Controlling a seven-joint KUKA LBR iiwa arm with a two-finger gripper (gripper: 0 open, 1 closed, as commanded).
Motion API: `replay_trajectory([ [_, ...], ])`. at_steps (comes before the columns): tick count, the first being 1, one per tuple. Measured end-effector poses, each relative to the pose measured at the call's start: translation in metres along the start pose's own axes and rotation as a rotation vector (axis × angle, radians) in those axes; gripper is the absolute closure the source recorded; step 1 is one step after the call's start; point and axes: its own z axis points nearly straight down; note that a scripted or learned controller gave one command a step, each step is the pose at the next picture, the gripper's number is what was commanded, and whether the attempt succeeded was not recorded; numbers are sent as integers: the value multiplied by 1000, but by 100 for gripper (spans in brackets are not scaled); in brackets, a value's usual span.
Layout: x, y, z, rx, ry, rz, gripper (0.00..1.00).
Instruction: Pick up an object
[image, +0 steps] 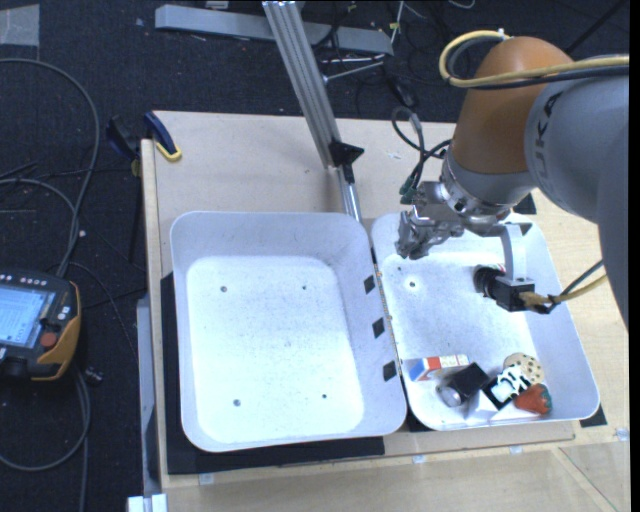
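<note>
My gripper hangs over the far left corner of the right bin, pointing down, with nothing visibly in it. Several small objects lie clustered at the near end of that bin, well away from the gripper. They include a red, white and blue box, a black and grey object, a black-and-white patterned piece, a red strawberry-like toy and a beige speckled ball.
The left bin sits beside the right one, their rims meeting at a ridge with black clips. A slanted metal rail rises behind the bins. A black fitting with a cable hangs off the arm over the right bin.
</note>
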Motion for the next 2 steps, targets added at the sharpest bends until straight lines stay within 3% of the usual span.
replay_trajectory([
  [2, 111, -3, 10, 0, 0, -1, 100],
])
